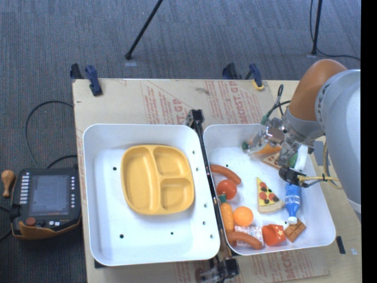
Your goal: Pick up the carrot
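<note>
The end effector point(266, 139) hovers low over the right bin's point(327, 217) far side, above a partly hidden orange item; its grip state cannot be made out. The carrot point(227, 216) lies against that bin's left wall, well apart, beside a tomato point(227, 188).

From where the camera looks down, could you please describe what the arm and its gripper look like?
The arm is bulky and rounded, with a light grey casing and an orange band above the wrist. The gripper is a small metallic grey assembly. Thin dark cables loop beside the wrist, and a yellowish cable runs below it.
</note>
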Available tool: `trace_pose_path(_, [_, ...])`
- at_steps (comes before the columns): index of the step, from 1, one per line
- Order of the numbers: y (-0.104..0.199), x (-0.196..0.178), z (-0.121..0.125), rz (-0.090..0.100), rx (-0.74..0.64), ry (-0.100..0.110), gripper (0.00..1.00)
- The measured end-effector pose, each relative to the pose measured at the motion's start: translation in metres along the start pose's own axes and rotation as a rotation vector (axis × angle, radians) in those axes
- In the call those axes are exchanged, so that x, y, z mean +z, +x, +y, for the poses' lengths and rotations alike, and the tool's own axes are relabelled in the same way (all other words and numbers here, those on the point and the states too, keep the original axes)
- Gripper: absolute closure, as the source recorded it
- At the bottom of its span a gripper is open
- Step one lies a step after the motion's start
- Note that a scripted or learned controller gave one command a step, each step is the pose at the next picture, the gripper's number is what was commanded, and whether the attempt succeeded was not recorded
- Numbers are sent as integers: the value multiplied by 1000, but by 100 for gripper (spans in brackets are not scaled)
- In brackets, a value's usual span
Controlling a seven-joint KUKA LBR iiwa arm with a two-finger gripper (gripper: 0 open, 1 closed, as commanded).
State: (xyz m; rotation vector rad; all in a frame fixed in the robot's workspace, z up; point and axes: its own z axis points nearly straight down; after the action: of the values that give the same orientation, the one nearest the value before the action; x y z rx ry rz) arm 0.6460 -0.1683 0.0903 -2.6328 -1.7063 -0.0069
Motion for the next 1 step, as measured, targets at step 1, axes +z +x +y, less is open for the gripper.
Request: trace_pose_path(1, [0,-11,1,-5,-7,-4,100])
